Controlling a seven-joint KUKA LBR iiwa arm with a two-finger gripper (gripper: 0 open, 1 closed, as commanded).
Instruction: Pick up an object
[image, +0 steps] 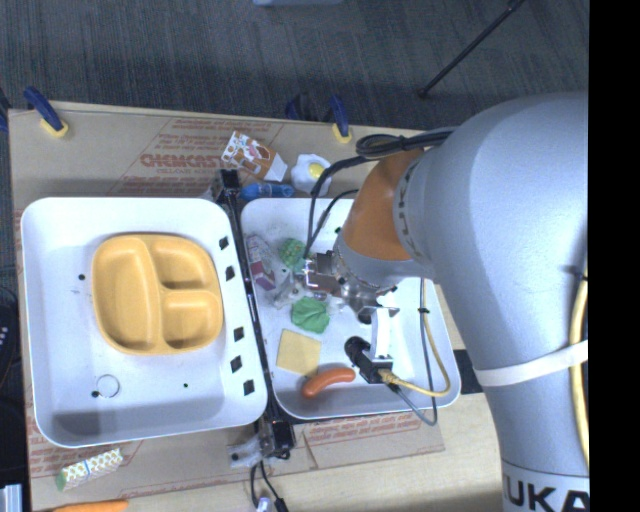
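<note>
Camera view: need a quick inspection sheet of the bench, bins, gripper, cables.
Surface: cardboard-covered bench held by blue clamps.
Job's things: right bin holds a yellow slice, orange sausage, green pieces.
Clutter: yellow divided tray in left bin; small packets beyond the bins.
Grippers: gripper low over right bin; fingers hidden by the wrist.
Cables: black and yellow leads trail off the wrist.
Surroundings: dark carpet.
</note>
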